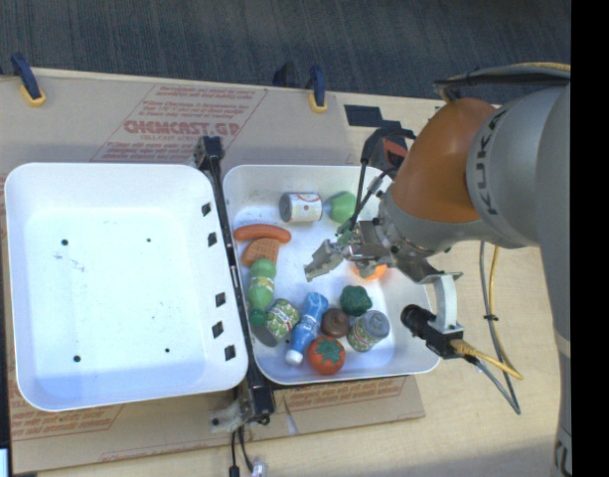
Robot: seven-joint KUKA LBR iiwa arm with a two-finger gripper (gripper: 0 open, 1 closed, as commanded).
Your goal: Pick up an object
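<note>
Even, bright light fell from above; the white bins (105, 182) glared slightly (shadows soft), and focus was fairly sharp.

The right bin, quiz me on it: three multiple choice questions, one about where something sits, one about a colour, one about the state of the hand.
1. Where does the hot dog lie in the right bin?
A. by the wall next to the left bin
B. in the corner nearest the arm
C. on the bench outside

2. What colour is the bottle beside the striped can?
A. yellow
B. blue
C. black

3. How is the hand placed?
A. over the left bin
B. above the right bin's objects, with nothing visible between its fingers
C. parked beyond the bench

Answers: 1 A, since the hot dog sits along the bin's left wall, by the left bin. 2 B, since its body is blue with a white cap. 3 B, since the hand hangs over the middle of the right bin with no object seen in its grip.
</note>
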